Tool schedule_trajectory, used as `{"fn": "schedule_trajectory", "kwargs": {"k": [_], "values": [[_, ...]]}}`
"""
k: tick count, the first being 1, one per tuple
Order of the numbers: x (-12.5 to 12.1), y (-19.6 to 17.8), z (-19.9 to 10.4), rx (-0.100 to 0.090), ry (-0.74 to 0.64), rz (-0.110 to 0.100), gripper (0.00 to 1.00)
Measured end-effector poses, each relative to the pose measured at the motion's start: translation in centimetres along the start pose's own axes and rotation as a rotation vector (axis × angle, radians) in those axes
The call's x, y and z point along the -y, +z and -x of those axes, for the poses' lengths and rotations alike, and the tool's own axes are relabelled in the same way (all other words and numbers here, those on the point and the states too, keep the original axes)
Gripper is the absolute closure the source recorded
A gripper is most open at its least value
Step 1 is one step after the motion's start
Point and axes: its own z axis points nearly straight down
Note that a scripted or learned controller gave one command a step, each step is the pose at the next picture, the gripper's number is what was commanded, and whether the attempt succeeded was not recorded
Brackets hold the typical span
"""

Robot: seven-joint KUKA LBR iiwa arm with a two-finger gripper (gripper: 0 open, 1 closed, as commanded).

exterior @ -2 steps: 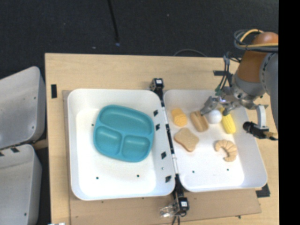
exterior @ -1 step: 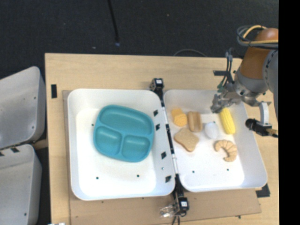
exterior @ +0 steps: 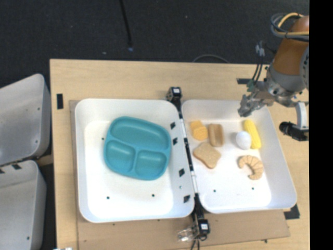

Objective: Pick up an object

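Observation:
The right bin (exterior: 229, 197) holds several toy foods: a yellow corn cob (exterior: 252, 133), a white egg (exterior: 243, 140), a croissant (exterior: 251, 165), a slice of bread (exterior: 207, 154), a tan roll (exterior: 216, 134) and an orange round piece (exterior: 198, 131). My gripper (exterior: 248, 106) hangs at the bin's far right corner, just above and behind the corn cob. Nothing shows between its fingers.
The left bin (exterior: 93, 202) carries a teal sectioned plate (exterior: 137, 148). A black clip (exterior: 174, 93) sits at the top of the divider between the bins. The arm (exterior: 287, 61) comes in from the upper right. White chairs stand off the bench's left side.

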Motion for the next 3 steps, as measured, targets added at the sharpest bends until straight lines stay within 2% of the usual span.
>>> {"fn": "schedule_trajectory", "kwargs": {"k": [1, 2, 3], "values": [[-0.1, -3.3, 0.2, 0.000, -0.001, -0.001, 1.00], [-0.1, -4.3, -5.0, -0.002, -0.002, -0.005, 1.00], [1.1, -4.4, -11.2, -0.003, -0.004, -0.006, 1.00]]}}
